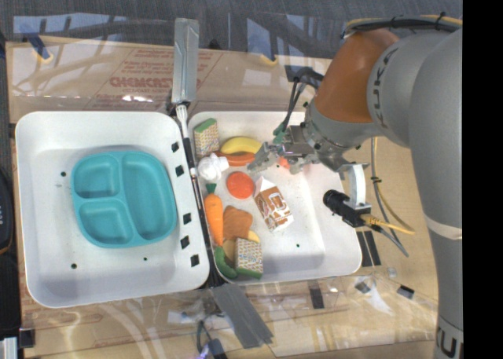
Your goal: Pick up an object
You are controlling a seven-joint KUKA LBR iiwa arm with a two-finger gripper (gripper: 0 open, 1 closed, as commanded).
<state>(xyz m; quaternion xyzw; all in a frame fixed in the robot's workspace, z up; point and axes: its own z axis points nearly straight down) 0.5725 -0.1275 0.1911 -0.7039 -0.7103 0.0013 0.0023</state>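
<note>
Where the lower edge of the right bin (338, 259) meets the divider, a patterned carton (249, 255) stands over something green (224, 265) that is mostly hidden, so its kind cannot be told. A brown bread-like piece (236, 222) lies just above the carton, with a yellow tip showing at its right side. A carrot (213, 216) runs along the divider beside it. To the right, a small white and brown printed box (273, 206) lies tilted; its print is too small to read. Bare floor of the bin stretches to the right and below that box, giving open room up to the right rim, where a black part (339, 203) of the arm hangs.

Further up sit an orange-red round piece (241, 184), a white bottle-like thing (211, 168), a banana (240, 145) and another patterned carton (206, 135) at the far left corner. The tool (271, 154) reaches toward the banana's right end; whether it is released or clenched cannot be told, as the fingers blur into the clutter.

The left bin (39, 192) holds a teal divided tray (123, 198) with wide bare margins around it. Beyond the bins, faint red writing (140, 81) on the worktop's (86, 67) cardboard is reversed and unreadable. The grey arm (416, 90) is cut off at the right edge.
</note>
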